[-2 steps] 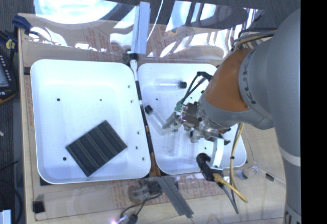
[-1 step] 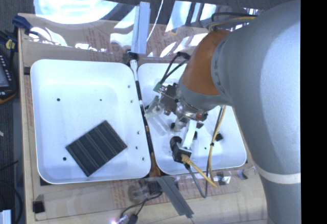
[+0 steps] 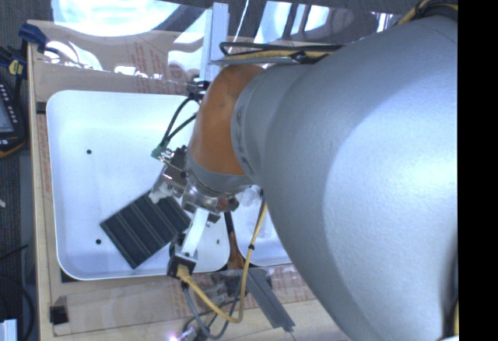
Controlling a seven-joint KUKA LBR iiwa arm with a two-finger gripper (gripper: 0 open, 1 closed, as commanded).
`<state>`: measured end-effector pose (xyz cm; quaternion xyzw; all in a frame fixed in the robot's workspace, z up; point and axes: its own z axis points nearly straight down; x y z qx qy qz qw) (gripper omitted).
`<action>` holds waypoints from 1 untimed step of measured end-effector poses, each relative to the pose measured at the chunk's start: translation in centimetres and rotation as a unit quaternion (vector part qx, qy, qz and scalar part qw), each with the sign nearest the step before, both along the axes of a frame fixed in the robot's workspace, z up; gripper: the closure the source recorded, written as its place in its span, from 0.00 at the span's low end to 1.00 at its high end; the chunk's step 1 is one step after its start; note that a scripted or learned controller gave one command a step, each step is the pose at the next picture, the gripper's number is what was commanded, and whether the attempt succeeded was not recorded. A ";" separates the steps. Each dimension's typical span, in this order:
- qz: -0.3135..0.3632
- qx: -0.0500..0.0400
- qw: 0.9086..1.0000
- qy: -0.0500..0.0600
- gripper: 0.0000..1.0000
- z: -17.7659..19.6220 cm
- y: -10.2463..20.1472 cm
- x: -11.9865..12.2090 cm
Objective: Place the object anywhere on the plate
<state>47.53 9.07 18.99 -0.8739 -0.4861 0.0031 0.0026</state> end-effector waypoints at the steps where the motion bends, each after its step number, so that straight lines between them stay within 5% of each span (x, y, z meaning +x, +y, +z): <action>1: -0.052 -0.001 0.999 0.001 1.00 -8.5 6.3 3.7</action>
